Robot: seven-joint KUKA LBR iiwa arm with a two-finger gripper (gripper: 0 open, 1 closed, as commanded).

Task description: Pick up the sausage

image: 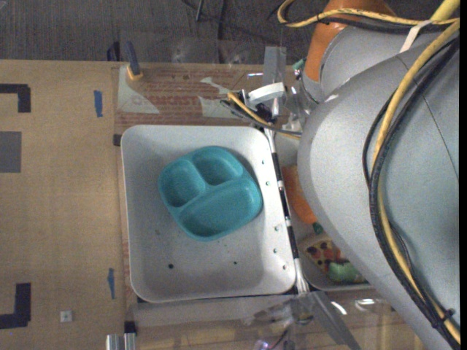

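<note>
The arm [379, 159] covers most of the right bin [321, 279]; gripper state cannot be told. The left bin [146, 268], mid-frame, holds a teal divided plate [210, 192]. An orange shape [298, 195] at the arm's edge is possibly the sausage.

A teal plastic divided plate [210, 192] lies in the left shallow white bin [146, 268] on the tan counter [58, 217]. The grey arm [379, 181] covers most of the right bin, where small colourful objects [332, 261] peek out.
</note>
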